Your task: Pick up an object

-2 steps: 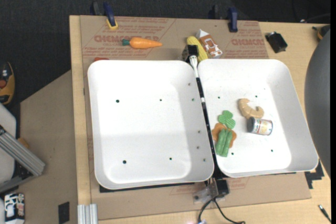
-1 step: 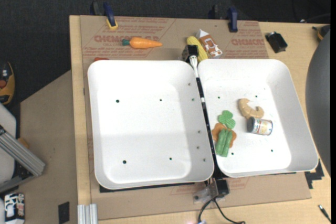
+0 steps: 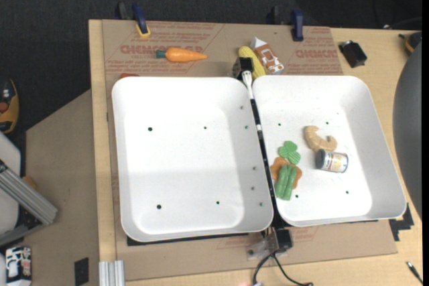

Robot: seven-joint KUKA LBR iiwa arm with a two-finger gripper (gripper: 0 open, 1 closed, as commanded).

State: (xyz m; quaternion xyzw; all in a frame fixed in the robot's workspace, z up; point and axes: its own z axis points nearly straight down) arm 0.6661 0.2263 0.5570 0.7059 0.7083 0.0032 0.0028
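The things to pick from lie in the right-hand bin [image 3: 362, 104], all gathered toward its middle and its left wall. A small can [image 3: 332, 161] lies on its side, and a tan curved piece [image 3: 319, 138] like a bent pastry sits just above it, nearly touching. Near the bin's left wall a green toy vegetable [image 3: 287, 174] lies over an orange piece [image 3: 279, 167], the two overlapping.

I judge several risks. The can, being round and on its side, may roll away as a claw closes on it. The green and orange pieces overlap, so a grasp could catch both or nudge one aside. They also lie close to the wall, where a finger could strike the rim. The claw's state I cannot tell; a grey curve of the arm [image 3: 412, 124] stands at the right edge.

The left-hand bin [image 3: 134, 110] lies beside it, the two touching along a dark seam. Both rest on a brown board on the counter [image 3: 375, 63]. Behind the bins on the board lie a toy carrot [image 3: 181, 55], a yellow corn cob [image 3: 249, 55] and a small packet [image 3: 268, 58]. Blue clamps [image 3: 141, 22] hold the board's far edge. Beyond is dark carpet.
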